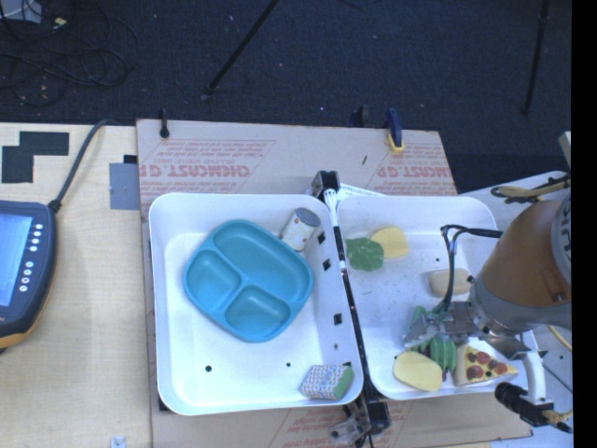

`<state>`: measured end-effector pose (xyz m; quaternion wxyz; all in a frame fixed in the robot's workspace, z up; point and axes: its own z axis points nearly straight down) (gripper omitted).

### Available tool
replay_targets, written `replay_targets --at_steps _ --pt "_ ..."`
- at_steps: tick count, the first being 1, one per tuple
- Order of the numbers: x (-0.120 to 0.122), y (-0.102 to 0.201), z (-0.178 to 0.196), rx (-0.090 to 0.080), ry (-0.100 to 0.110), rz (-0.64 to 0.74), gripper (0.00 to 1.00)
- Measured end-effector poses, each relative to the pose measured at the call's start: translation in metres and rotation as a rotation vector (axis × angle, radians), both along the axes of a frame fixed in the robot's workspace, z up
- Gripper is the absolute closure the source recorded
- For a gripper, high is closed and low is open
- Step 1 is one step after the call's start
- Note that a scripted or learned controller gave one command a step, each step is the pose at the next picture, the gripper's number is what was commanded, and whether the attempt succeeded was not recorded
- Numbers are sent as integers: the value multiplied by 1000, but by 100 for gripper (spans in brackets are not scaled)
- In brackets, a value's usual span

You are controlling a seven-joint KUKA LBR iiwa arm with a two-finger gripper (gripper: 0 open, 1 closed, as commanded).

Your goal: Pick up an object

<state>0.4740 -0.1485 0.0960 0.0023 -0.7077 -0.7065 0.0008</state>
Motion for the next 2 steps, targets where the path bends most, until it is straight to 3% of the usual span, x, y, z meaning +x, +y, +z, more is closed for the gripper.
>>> replay_targets --at_steps 1,2 --pt "40 -55 -1 -5 -5 0 0" --pt "39 -54 9 0 -1 0 100"
